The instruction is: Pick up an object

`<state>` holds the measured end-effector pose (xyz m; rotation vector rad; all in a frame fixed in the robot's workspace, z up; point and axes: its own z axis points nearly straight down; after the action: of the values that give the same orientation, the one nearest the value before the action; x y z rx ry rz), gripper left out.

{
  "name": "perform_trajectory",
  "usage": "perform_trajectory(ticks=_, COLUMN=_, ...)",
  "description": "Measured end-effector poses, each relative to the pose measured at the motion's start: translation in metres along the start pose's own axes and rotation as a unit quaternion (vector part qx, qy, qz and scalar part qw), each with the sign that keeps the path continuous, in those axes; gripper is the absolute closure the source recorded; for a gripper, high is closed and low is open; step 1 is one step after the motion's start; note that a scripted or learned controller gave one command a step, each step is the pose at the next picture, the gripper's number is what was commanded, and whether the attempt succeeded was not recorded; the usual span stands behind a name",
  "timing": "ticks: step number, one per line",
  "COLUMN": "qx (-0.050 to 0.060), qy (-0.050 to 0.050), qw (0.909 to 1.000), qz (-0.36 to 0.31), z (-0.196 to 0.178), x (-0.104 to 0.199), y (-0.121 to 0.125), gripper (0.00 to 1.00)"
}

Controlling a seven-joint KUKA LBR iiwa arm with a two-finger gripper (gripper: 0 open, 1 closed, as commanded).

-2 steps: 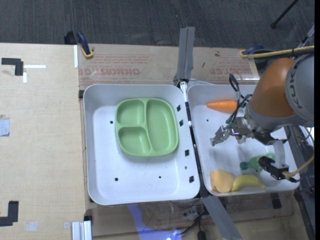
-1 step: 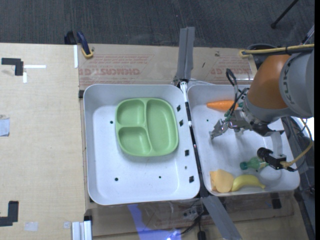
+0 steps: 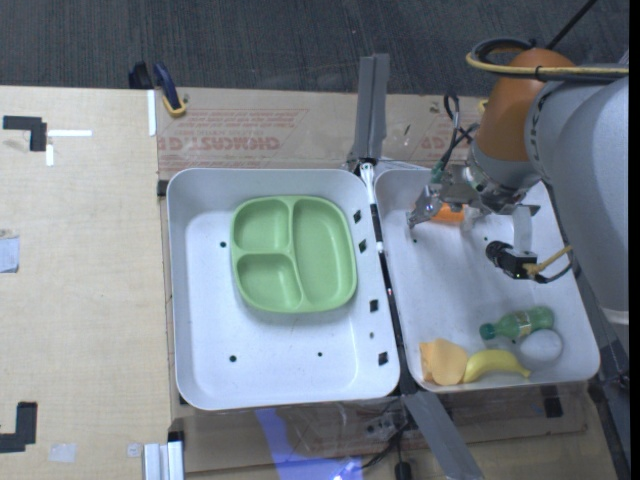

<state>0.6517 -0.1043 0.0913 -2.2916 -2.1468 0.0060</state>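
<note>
Near right bin's front wall, banana (image 3: 497, 365) lengthwise left-right; tool (image 3: 424, 211) state unclear.

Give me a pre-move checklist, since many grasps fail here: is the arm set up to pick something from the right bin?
1. Tool over the right bin: ok, it sits near the bin's far left corner.
2. Something held between the fingers: cannot tell; an orange thing lies right beside the tool, but contact is unclear.
3. Targets in the bin: ok; banana, green bottle and a yellow piece lie at the near edge.
4. Tool lined up with those: not ok, they are well apart from it.
5. Cable clear of the path: cannot tell.
6. Left bin holds a green plate: ok, untouched.
</note>
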Motion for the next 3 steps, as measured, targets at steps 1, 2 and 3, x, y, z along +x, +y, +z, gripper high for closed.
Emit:
perform_trajectory(ticks=1, qx=0.003, qy=-0.001, qw=1.0000, qz=-0.001, z=-0.008, x=-0.001, y=-0.001, gripper=1.00)
perform_trajectory(ticks=2, qx=0.002, qy=-0.001, qw=1.0000, qz=-0.001, z=-0.009, x=-0.001, y=-0.001, gripper=0.00)
perform_trajectory(ticks=3, qx=0.002, qy=-0.002, qw=1.0000, qz=-0.002, z=-0.018, x=-0.001, y=-0.001, gripper=1.00)
